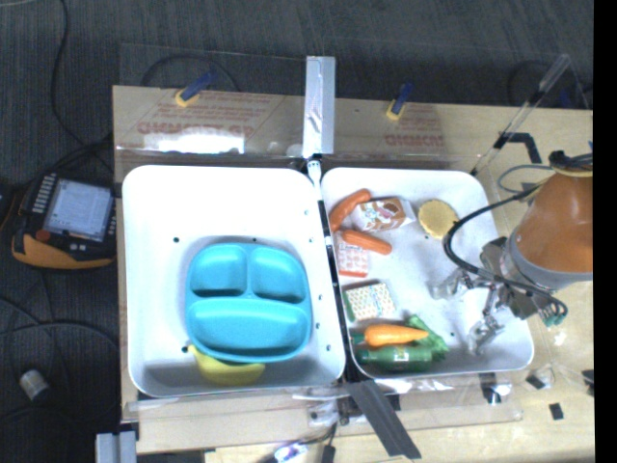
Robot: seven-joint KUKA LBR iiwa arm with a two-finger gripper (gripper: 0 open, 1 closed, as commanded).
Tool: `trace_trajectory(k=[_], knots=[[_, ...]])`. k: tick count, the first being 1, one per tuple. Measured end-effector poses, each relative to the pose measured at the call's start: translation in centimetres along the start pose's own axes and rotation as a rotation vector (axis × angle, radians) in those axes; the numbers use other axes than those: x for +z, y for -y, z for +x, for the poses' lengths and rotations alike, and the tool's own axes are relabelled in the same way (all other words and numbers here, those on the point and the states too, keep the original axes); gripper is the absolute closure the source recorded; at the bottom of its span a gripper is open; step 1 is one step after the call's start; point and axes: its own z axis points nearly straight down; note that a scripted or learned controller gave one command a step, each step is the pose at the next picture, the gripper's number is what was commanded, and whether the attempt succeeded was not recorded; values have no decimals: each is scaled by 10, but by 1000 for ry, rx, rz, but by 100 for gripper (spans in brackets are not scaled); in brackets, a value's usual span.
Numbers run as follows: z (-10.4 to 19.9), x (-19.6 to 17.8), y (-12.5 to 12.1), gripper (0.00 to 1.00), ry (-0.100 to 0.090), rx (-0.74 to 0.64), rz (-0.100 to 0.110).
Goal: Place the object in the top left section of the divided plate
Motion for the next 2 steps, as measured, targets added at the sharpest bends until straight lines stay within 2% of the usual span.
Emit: trace_trajectory(k=[1,2], knots=[[-18,0,-29,0,-5,71,0],[-20,-10,-30,100,0,72,-1]])
